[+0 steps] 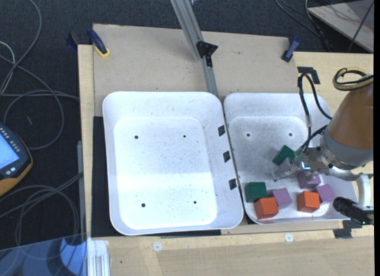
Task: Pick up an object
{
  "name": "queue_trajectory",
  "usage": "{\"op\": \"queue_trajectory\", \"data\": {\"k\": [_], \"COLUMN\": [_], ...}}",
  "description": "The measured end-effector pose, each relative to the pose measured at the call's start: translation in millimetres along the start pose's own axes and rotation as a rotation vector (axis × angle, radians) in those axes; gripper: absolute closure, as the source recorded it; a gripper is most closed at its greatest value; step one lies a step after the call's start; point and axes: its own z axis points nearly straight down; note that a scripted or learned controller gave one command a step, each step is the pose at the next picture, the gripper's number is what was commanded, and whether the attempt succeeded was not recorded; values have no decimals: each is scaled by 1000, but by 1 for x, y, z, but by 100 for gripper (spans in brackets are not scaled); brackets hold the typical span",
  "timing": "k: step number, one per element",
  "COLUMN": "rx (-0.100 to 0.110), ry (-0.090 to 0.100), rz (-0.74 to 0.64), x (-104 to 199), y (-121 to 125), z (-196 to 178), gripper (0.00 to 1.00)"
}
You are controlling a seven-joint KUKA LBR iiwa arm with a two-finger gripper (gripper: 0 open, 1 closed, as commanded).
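My gripper (292, 165) sits low in the right bin (261, 111), at the frame's right-centre; a dark green block (284, 154) is pinched between its fingers. Remaining blocks cluster along the bin's lower edge.

Lighting even, fairly bright, diffuse from overhead. Left bin (163, 162) near overexposed; brightest band across its floor toward front edge, speckle texture washed out there. Right bin (261, 127) slightly greyer, soft shadow under arm (351, 127) at its right side. Shadows short, soft-edged, no hard cast lines. Desk (154, 61) matte tan, no glare. Floor around desk dark, low detail, cables readable. Focus moderate, overall slight softness, low resolution; small blocks lack crisp edges. Bluish translucent reflection at bottom-left corner. No obvious edge distortion.
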Motion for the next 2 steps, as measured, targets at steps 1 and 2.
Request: {"op": "queue_trajectory", "data": {"k": [1, 2], "rx": [-15, -6], "ry": [-5, -1], "rz": [-5, -2], "x": [-23, -9], "y": [93, 41], "z": [41, 40], "gripper": [0, 0]}}
